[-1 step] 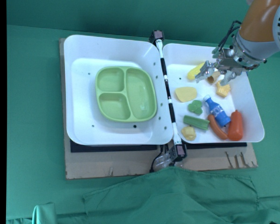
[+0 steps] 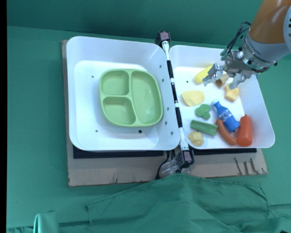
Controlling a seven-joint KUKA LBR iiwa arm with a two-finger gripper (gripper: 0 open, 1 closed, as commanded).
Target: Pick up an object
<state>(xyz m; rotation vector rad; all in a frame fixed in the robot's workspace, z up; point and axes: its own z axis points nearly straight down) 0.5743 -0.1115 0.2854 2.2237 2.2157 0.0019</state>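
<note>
Sitting mid-left in the left bin [image 2: 82, 57]: green divided plate [image 2: 131, 97]. Lying in the right bin [image 2: 264, 125], right of centre: yellow chip [image 2: 193, 98], green broccoli [image 2: 202, 111], blue bottle [image 2: 225, 115], orange carrot [image 2: 245, 130]. Hovering upper right: gripper [image 2: 225, 78], fingers spread, gripping nothing; a small orange piece [image 2: 222, 78] is showing between them, grasp undeterminable.

Partial white letters "KU" show on the arm [image 2: 281, 18]

Arm [image 2: 276, 18] — cut off at right edge
</note>
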